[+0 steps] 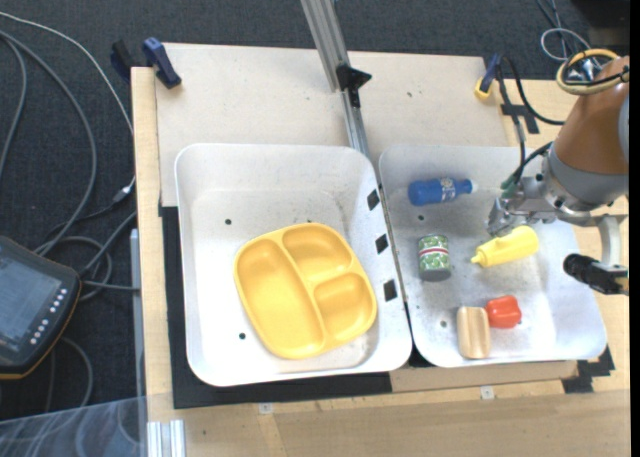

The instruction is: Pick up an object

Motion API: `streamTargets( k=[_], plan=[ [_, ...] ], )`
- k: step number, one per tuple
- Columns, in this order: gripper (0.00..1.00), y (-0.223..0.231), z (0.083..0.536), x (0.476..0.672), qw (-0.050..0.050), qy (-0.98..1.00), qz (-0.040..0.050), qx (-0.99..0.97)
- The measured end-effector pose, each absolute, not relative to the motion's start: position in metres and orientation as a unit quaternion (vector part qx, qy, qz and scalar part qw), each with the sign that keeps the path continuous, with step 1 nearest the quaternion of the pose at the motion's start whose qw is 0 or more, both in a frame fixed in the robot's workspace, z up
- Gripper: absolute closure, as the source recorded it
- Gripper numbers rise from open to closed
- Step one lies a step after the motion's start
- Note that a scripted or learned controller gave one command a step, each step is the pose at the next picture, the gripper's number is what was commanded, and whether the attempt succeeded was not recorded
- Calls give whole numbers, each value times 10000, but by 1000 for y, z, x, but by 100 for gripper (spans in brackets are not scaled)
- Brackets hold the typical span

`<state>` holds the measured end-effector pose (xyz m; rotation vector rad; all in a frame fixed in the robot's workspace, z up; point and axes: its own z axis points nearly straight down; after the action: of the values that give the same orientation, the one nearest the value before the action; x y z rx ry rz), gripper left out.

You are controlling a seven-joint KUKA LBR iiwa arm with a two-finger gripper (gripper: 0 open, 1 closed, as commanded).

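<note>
Dark carpet [60,125] surrounded the counter [260,95], and black cables [60,205] ran over it on the left side. One grey device with buttons [25,310] lay at the left edge. An aluminium post [320,15] rose from the back of the counter, and blue clamps [160,60] sat at its back corners. Two white bins stood on the counter, side by side and touching.

From the right the arm [590,145] reached in, with its orange band above the wrist. The pincer [505,215] hung low over the back part of the right bin [590,330], just above the yellow bottle [508,247] and very near its upper end. Whether the pincer was open or closed, I cannot tell, because the wrist covered it. I also cannot tell if it touched the bottle.

The left bin [200,185] held one yellow plate [305,290] with three compartments, lying flat in the front half.

The right bin held five things. A blue bottle [438,190] lay on its side at the back. A small can [433,255] with a green pattern was near the bin's left wall. The yellow bottle lay tilted in the middle, to the right of the can. At the front a wooden block [472,331] and a red block [504,312] were just beside each other, maybe touching.
</note>
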<state>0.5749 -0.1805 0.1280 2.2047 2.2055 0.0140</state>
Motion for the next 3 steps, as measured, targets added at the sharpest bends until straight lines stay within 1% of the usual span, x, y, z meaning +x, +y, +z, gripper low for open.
streamTargets(
  k=[1,2,3],
  plan=[
    [100,-184,173,581,30,7076,15,7066],
    [100,-191,234,578,39,7074,18,7068],
    [100,-191,289,580,39,7076,19,7066]
  ],
)
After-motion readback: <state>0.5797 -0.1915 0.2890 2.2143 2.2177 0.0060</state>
